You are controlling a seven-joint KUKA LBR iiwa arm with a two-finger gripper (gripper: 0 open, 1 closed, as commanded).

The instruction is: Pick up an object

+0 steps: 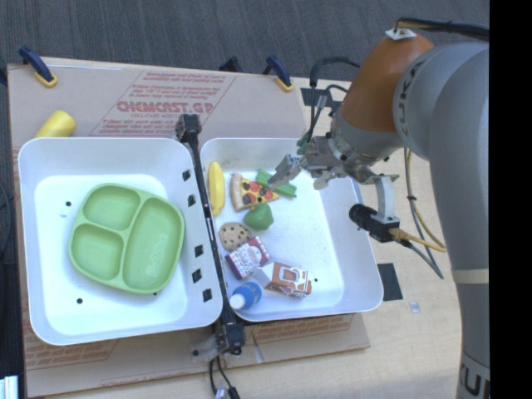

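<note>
Objects to pick: you have a heap of small toy foods in the right white plastic bin (353, 260), and none of them is lifted.
Landmark: take the slice of toy pizza (252, 193) near the back of that bin as your reference.
Yellow toy banana (216, 187): just left of the pizza, lying along the bin's left wall.
Green leafy toy piece (278, 183): touching the pizza's right side.
Round green toy fruit (259, 217): just in front of the pizza.
Brown toy cookie (233, 236): in front of the pizza, slightly left.
Red-and-white packets (248, 260) and (289, 279): further forward from the pizza, near the front of the bin.
Blue-and-white bottle-like toy (247, 296): farthest forward of the pizza, at the front left corner.
Tool (285, 169): you see it low just right of the pizza, over the green leafy piece; whether it is wide or narrow you cannot tell.
Left white bin (37, 189): well left of the pizza, holding a light green divided plate (127, 238).
Desk (249, 98): brown printed cardboard behind the pizza.
</note>
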